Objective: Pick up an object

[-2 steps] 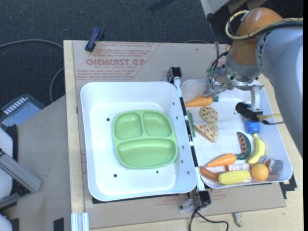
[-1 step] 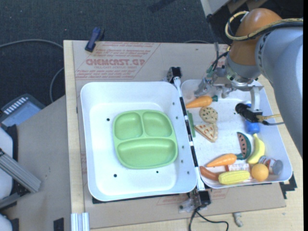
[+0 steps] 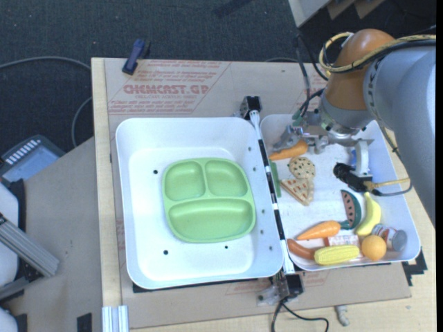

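Best to drop squarely over one clear item, away from bin walls. Gripper (image 3: 304, 135) low at upper right, over orange carrot (image 3: 288, 151); grip state: cannot tell. Right bin (image 3: 408, 221): cookie (image 3: 302, 167), corn (image 3: 337, 255), banana (image 3: 372, 214). Left bin (image 3: 138, 185): green divided plate (image 3: 208, 199).

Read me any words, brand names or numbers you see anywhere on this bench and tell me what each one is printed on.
"CHEMCAST GP": large red print on the brown protective paper covering the bench board, behind the left white bin.
Smaller red lines above and below that name: too blurred to read.
Grey keypad-like device at the far left: markings too small to read.
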Available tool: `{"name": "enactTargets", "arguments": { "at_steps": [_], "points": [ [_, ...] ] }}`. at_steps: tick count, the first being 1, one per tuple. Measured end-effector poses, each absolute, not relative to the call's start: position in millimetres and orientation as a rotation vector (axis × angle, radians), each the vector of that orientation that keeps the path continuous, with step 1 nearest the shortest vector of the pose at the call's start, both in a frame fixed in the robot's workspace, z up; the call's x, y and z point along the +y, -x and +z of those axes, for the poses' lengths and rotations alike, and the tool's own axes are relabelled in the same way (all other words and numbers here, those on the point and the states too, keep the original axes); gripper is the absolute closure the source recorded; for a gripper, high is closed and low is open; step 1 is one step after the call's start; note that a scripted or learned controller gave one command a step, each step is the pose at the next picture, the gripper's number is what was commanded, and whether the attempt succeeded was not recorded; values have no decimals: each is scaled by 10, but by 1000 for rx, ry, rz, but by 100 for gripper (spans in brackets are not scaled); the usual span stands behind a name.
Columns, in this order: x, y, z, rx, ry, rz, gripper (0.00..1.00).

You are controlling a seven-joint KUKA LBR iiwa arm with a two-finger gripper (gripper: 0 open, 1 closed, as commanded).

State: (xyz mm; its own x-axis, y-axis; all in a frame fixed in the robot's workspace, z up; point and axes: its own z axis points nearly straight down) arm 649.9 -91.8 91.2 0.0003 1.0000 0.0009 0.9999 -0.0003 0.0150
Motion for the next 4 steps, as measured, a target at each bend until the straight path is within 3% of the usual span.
{"name": "enactTargets", "arguments": {
  "at_steps": [1, 2, 4],
  "points": [
    [-951, -6666, 848, 2222, -2220, 0, 0],
    [-913, -6603, 849, 2222, -2222, -2, 0],
    [-918, -6661, 845, 2222, -2222, -3, 0]
  ]
}}
